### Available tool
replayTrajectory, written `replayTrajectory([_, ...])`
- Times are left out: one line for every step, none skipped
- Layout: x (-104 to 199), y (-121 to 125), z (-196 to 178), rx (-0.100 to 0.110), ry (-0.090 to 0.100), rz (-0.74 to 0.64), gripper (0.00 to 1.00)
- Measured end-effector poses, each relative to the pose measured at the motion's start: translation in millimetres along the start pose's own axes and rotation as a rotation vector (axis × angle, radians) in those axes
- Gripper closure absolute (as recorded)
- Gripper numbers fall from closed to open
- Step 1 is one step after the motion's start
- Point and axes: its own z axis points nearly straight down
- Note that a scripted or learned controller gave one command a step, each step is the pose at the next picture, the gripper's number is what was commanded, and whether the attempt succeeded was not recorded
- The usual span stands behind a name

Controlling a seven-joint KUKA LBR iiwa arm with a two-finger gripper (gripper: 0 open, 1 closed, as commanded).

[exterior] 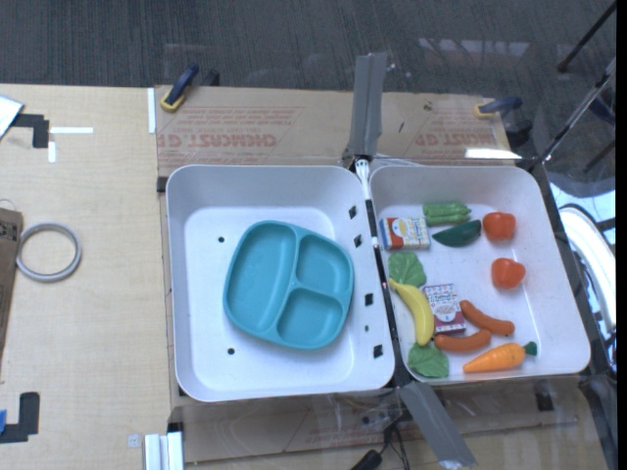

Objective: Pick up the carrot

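The carrot point(498, 357), orange with a small green top at its right end, lies near the front right corner of the right bin point(558, 253). It rests just in front of two sausages point(487, 317) and to the right of a green leaf point(428, 360).
The right bin also holds a banana point(414, 307), two small cartons point(405, 233), green vegetables point(448, 211), another green leaf point(406, 268) and two orange-red tomatoes point(499, 226). The left bin point(186, 292) holds a teal divided plate point(289, 284). A tape roll point(45, 251) lies on the bench at left.
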Motion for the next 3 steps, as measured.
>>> replayTrajectory([2.7,-0.2,-4.6,0.001,-0.009,-0.006,1.0])
replayTrajectory([5.5,-0.6,-9.3,0.002,-0.018,-0.012,1.0])
replayTrajectory([8.3,-0.9,-14.0,0.002,-0.027,-0.019,1.0])
